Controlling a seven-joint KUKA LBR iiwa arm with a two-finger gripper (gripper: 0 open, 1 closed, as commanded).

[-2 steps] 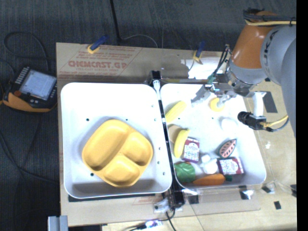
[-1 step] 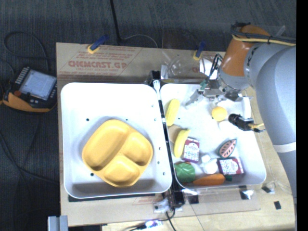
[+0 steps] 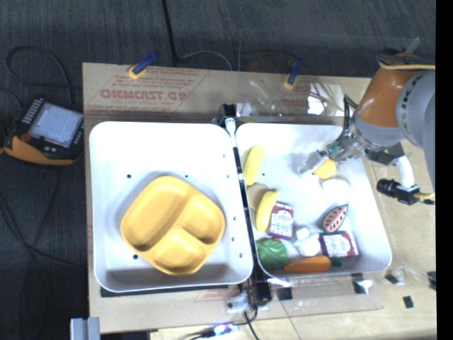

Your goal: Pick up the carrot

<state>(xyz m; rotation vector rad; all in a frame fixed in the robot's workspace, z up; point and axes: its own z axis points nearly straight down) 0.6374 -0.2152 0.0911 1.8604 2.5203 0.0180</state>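
The carrot (image 3: 308, 265) is orange and lies flat along the front wall of the right bin (image 3: 375, 211), between a green vegetable (image 3: 272, 252) and a small red box (image 3: 337, 245). My gripper (image 3: 316, 162) hangs over the far part of the same bin, right beside a small yellow piece (image 3: 326, 168). It is well behind the carrot, with other items in between. The grey arm with its orange band (image 3: 386, 98) comes in from the upper right. The slanted view does not show how the gripper is set.
The right bin also holds two yellow fruits (image 3: 253, 163) (image 3: 266, 210), a red-and-white carton (image 3: 282, 220), a white egg shape (image 3: 335, 187), a reddish slice (image 3: 334, 218) and small white pieces (image 3: 309, 244). A yellow divided dish (image 3: 173, 224) sits in the left bin (image 3: 106, 154).
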